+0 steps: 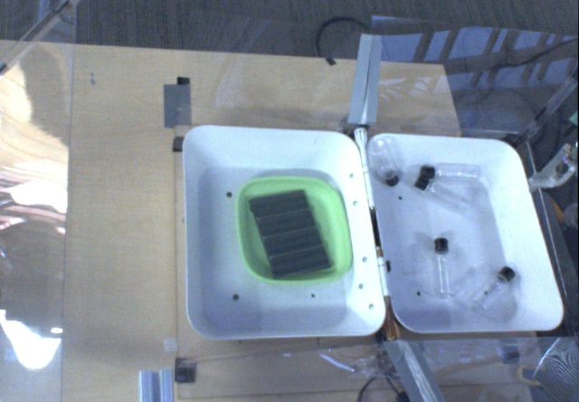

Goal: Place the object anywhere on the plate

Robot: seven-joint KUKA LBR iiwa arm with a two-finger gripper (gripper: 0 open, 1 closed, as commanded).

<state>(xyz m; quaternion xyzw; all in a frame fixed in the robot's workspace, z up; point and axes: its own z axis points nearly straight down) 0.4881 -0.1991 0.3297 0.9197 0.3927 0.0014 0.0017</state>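
The wooden tabletop (109, 210) carries two white bins side by side. In the left bin (208, 301) a green plate (249, 255) sits about in the middle. A dark grey ribbed block (289, 233) lies flat on the plate, a little turned, with all of its edges inside the green rim. If this block is the object of the task, I judge that the placing step is already done and the only thing left is for the arm to stay clear of the bins. The right bin (525, 237) holds several small clear vials with black caps: one near the top (445, 176), one in the middle (441, 266) and one near the lower right corner (493, 287). They lie well apart from each other and far from the plate. If one of these is the object, the step in hand is the pick, and the next move calls for a careful descent onto a thin, round, slippery thing. About the tool, I cannot tell how far it is open or what it has hold of, and the pose of the arm I cannot tell either.
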